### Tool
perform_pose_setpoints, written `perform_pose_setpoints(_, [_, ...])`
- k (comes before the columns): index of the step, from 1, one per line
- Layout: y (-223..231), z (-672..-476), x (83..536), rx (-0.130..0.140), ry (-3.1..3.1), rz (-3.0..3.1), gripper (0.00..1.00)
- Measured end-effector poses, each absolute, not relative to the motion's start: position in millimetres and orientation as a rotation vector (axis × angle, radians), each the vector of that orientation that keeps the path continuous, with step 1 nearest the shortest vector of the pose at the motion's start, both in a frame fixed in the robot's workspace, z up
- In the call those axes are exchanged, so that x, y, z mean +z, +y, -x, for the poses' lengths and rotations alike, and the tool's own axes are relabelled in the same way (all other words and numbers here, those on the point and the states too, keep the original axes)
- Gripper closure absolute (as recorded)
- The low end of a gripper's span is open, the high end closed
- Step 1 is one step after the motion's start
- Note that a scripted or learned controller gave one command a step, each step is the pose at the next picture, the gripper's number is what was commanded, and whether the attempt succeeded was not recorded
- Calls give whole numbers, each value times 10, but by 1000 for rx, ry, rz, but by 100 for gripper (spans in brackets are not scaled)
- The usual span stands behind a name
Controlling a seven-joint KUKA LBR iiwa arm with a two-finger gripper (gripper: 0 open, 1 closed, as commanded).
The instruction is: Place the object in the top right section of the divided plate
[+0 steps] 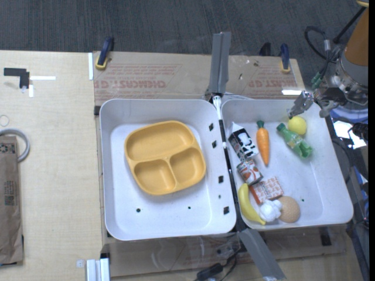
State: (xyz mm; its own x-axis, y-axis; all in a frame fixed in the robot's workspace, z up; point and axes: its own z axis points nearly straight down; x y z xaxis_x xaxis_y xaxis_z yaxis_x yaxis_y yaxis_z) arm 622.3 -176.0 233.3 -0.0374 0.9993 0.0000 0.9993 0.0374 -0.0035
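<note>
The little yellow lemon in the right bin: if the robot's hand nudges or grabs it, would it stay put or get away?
The small round yellow lemon looks smooth and rounded, so it would probably roll if pushed. It lies against the green plastic bottle, which might stop it on that side. Its curved skin could slip from the hand unless gripped across the middle.

1. Left bin (111, 174): holds a yellow divided plate (165, 156) with three sections, lying tilted near the bin's centre
2. Right bin (328, 180): holds a carrot (263, 144), a lemon (297, 125), a green bottle (295, 141), a black-and-white carton (243, 143), a banana (248, 205), a brown egg-shaped object (288, 209) and small packets
3. Gripper (303, 104): at the upper right of the frame, over the right bin's upper edge, just above the lemon
4. Cardboard sheet (152, 78): clamped behind both bins, top centre
</note>
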Motion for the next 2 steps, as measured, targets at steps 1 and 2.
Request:
perform_pose_setpoints(1, [-1762, -6222, 2332, 4, -2260, 2179, 0])
perform_pose_setpoints(2, [-1762, -6222, 2332, 4, -2260, 2179, 0])
